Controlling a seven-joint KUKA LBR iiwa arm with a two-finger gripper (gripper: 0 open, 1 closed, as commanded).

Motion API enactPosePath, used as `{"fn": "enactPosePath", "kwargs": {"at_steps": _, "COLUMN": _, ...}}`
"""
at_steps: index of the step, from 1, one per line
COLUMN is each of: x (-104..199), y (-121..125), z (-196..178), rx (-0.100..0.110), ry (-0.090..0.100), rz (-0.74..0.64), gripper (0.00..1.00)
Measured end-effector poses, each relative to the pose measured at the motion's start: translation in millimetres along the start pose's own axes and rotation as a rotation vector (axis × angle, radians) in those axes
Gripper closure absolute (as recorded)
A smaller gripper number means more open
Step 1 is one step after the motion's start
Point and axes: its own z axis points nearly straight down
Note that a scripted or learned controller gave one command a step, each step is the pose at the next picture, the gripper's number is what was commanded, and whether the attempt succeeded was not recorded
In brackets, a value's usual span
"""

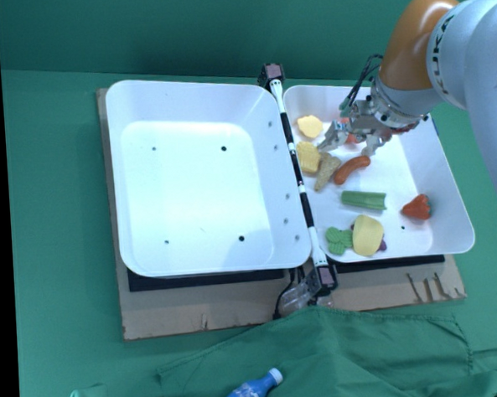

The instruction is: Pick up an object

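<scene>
White right bin (450, 191), camera view: claw (355, 136) hangs low just above the sausage (351, 169), its spread impossible to tell. Celery (364, 200) lies near below the sausage. Advice: centre over the sausage, descend straight, close across its narrow width.

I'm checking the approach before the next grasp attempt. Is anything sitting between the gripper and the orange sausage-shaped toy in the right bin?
Nothing visible does. The gripper hangs just above and slightly left of the orange sausage in the right bin. The nearest neighbour, a tan piece, lies beside the sausage on its left, close enough to be bumped.
</scene>
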Motion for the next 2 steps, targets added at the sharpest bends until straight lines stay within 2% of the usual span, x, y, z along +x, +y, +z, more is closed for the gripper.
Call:
{"fn": "enactPosePath", "kwargs": {"at_steps": 1, "x": 5, "y": -3, "z": 0, "rx": -0.002, "ry": -0.002, "rz": 0.000, "gripper": 0.00}}
{"fn": "enactPosePath", "kwargs": {"at_steps": 2, "x": 7, "y": -22, "z": -1, "rx": -0.004, "ry": -0.004, "rz": 0.005, "gripper": 0.00}}
